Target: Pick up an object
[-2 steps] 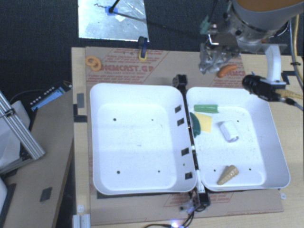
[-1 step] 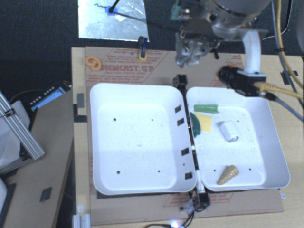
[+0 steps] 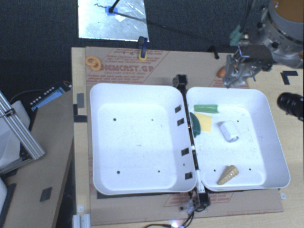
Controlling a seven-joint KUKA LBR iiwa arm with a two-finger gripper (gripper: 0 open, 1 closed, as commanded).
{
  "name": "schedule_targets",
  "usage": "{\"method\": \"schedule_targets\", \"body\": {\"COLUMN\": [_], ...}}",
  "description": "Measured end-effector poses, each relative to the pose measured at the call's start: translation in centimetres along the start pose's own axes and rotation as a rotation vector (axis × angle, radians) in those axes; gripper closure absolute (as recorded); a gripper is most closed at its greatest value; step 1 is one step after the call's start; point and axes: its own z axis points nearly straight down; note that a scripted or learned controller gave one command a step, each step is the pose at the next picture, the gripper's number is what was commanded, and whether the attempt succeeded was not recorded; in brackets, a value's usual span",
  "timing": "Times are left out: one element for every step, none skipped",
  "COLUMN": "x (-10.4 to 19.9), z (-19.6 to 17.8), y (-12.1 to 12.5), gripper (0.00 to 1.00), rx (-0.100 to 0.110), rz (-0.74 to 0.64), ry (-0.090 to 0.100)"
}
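While my arm [image 3: 285,18] hangs over the bench's far right corner, the two white bins sit side by side below. On the left, the first bin [image 3: 135,137] shows bare floor. To its right, the second bin [image 3: 273,141] holds five things: one dark green curved piece [image 3: 195,125] against the divider, one green stick [image 3: 205,108], one yellow wedge [image 3: 204,122], one white cylinder [image 3: 229,131] and one tan cone [image 3: 228,174]. Above that bin's far edge my gripper [image 3: 236,72] is blurred, so I cannot tell how it stands.
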Motion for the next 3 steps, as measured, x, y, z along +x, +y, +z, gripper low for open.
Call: {"method": "schedule_targets", "body": {"x": [-3.4,-13.8,-9.2], "z": [0.2,0.0,0.1], "y": [4.6,0.1,0.3], "gripper": [1.0,1.0,1.0], "rx": [-0.001,-0.001,0.0], "rz": [-0.005,0.002,-0.015], "ry": [-0.001,-0.002,0.001]}}
